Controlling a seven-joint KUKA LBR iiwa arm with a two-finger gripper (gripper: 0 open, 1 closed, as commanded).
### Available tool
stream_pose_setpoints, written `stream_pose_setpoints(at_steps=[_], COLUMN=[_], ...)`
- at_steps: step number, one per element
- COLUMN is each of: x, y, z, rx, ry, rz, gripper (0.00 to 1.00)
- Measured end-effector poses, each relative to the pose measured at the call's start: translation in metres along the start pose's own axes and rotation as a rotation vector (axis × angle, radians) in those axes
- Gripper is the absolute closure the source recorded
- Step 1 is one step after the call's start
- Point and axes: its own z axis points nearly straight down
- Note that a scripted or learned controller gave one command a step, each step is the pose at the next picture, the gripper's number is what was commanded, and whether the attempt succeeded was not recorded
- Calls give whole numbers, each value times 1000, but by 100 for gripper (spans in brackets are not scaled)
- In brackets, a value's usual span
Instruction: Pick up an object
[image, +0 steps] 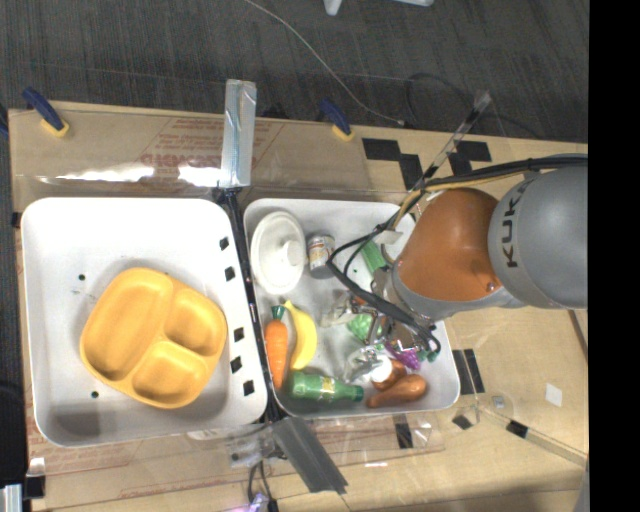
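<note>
The arm hangs low over the right bin (262, 215), and its gripper (385, 338) sinks into the clutter at lower centre. It is probably after the toys there, beside the banana (302, 335), carrot (277, 350) and green bottle (322, 388). The yellow divided plate (152, 336) lies alone in the left bin (40, 300).

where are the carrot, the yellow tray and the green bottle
carrot (276, 352), camera view, middle of its orange body
yellow tray (152, 335), camera view, ridge between its compartments
green bottle (322, 387), camera view, middle of its body
</note>
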Motion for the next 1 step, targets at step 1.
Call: stream_pose_setpoints(at_steps=[1], x=[16], y=[10], z=[0], rx=[1], ry=[-2], rz=[123], gripper=[0])
